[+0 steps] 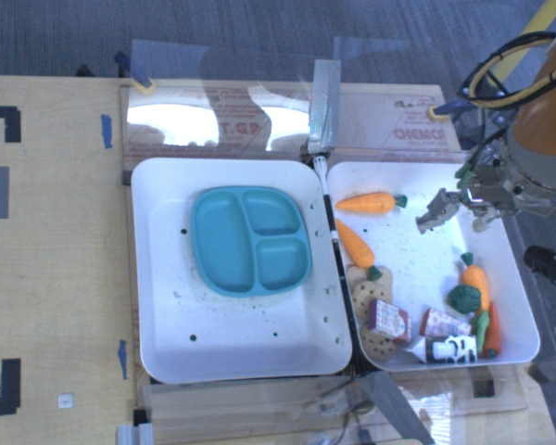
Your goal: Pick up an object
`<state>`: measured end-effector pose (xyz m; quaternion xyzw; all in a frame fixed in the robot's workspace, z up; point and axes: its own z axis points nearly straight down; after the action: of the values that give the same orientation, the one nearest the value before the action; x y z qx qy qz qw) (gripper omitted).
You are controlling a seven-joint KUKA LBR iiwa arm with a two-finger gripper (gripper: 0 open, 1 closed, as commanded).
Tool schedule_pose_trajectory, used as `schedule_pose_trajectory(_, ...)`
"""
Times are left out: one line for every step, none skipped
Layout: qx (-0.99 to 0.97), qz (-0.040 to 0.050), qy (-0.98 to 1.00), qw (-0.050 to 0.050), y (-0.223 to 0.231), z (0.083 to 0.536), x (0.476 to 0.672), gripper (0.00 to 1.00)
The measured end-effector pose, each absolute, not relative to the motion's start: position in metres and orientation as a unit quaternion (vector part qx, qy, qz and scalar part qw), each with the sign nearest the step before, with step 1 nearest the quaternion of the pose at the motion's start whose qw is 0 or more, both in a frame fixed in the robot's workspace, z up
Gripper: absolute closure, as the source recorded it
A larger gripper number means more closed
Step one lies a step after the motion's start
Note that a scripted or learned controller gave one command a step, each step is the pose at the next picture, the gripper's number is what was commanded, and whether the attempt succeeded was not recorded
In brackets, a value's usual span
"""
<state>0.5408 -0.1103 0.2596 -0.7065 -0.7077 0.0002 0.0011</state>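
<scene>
The right white bin (417, 267) holds several toy foods. An orange carrot (366, 203) lies near its far left, and a second carrot (354, 244) lies slanted below it by the left wall. Two round crackers (365, 294), a red packet (387, 320), a second packet (442, 323) and a small white bottle (449, 349) lie along the front. A green broccoli piece (463, 297) and more carrots (490, 330) sit at the right. My gripper (435, 211) hangs over the bin's upper middle, right of the first carrot, open with nothing between its fingers.
The left white bin (157, 276) bears a teal divided plate (251, 240). A raised divider (334, 248) separates the two bins. Clear plastic panels stand behind the bins. Yellow and black cables (505, 63) loop above the arm at the right.
</scene>
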Motion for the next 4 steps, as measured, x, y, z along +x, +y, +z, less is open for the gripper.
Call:
schedule_pose_trajectory(-0.682, 0.0016, -0.732, 0.004, -0.024, 0.199, 0.587, 0.0)
schedule_pose_trajectory(-0.71, 0.0018, -0.704, 0.001, -0.072, 0.183, 0.499, 0.0)
schedule_pose_trajectory(-0.776, -0.0003, -0.63, 0.0, -0.054, 0.184, 0.581, 0.0)
schedule_pose_trajectory(-0.737, 0.0002, -0.676, -0.001, -0.085, 0.185, 0.656, 0.0)
